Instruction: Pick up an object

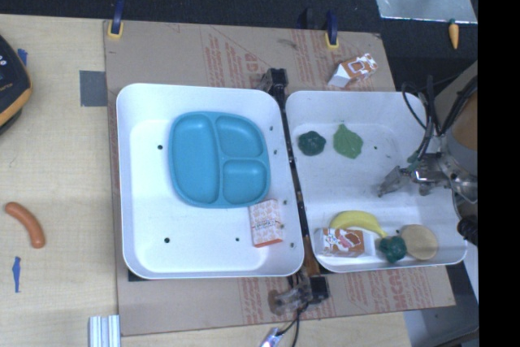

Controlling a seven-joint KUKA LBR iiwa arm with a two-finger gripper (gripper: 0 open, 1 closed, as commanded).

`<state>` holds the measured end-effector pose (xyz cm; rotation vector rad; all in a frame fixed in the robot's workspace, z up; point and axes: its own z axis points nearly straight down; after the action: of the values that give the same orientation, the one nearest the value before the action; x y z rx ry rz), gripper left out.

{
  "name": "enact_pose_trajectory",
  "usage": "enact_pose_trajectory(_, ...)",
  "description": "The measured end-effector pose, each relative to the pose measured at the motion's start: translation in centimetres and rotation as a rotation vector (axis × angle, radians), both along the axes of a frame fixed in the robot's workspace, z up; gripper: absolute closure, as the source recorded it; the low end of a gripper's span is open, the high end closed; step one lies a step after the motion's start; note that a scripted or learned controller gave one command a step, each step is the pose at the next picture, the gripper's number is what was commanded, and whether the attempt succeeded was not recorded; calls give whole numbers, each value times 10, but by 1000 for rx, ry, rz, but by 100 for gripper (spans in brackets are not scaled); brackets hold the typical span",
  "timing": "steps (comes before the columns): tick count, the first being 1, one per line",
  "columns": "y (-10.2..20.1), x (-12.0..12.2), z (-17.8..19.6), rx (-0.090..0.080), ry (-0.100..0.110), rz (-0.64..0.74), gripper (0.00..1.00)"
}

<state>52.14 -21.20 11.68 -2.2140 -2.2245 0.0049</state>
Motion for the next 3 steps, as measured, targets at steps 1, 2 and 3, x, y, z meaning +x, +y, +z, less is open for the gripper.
enact_pose_trajectory(1, 10, 102, 43, 0, -4, -1, 0)
enact_pose_trajectory(2, 59, 135, -12, 0, 0, 1, 0)
enact_pose_trajectory(3, 85, 119, -13, -1, 0, 1, 0)
